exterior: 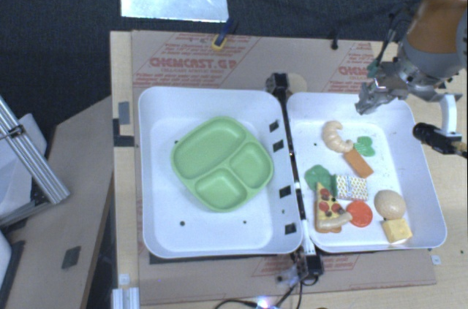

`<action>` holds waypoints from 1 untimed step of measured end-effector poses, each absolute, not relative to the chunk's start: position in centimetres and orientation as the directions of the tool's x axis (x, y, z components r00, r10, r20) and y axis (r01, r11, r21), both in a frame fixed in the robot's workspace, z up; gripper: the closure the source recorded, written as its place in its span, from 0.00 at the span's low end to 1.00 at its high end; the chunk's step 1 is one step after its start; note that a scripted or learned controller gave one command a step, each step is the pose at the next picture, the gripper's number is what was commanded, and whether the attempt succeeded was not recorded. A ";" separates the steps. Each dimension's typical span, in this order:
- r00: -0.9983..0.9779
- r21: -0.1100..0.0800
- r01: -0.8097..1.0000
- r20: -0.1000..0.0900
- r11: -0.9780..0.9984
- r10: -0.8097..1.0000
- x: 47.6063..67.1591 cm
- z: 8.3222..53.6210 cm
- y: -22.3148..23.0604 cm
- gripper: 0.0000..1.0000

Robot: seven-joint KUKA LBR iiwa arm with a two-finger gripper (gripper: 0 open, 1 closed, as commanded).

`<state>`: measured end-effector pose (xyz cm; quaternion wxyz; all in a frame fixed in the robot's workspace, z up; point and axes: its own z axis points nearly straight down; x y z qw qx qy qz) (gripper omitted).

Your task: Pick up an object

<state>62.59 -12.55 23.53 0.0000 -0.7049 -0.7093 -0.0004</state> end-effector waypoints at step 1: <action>-0.006 -0.001 1.000 0.001 0.006 1.000 59.9 22.4 -7.6 1.00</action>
